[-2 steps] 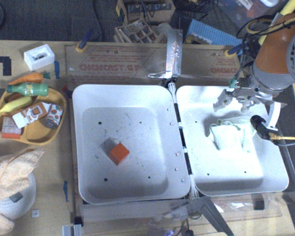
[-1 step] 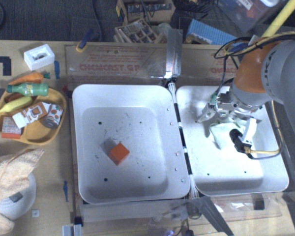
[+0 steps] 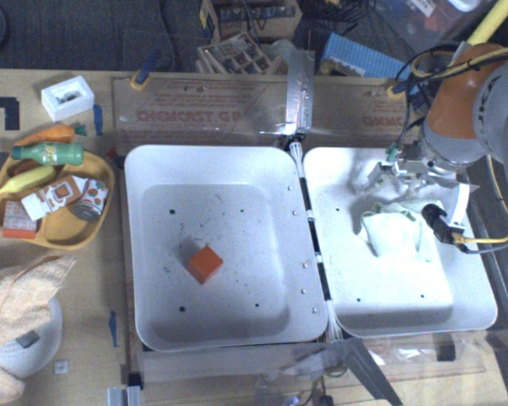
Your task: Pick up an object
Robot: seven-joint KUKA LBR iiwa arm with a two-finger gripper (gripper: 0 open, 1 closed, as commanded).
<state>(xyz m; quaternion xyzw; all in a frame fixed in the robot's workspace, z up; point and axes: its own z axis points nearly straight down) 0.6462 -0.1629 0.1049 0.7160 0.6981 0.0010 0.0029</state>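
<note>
Resting: orange block (image 3: 206, 264), alone on the floor of the left bin (image 3: 152, 176), well to the left of the pincer (image 3: 391, 182) and across the divider between the bins.
Block facing: turned so one corner points toward the near rim; it reads as a squat cube with no clear long axis.
Block room: bare floor on every side, all four bin walls well apart from it.
Pincer: over the far part of the right bin (image 3: 466, 307), its metal fingers (image 3: 374, 176) parted, nothing seen between them.
White cloth (image 3: 393, 232): crumpled, soft, lying just nearer the camera than the pincer, in the right bin.
Arm: grey with an orange band, entering from the right, a black cable looping beside the wrist.
Bins: shallow white plastic, rounded corners, speckled floors, touching along the middle rim.
Yellow bowl (image 3: 8, 214): far left of the pincer, off the bins, heaped with toy food.
</note>
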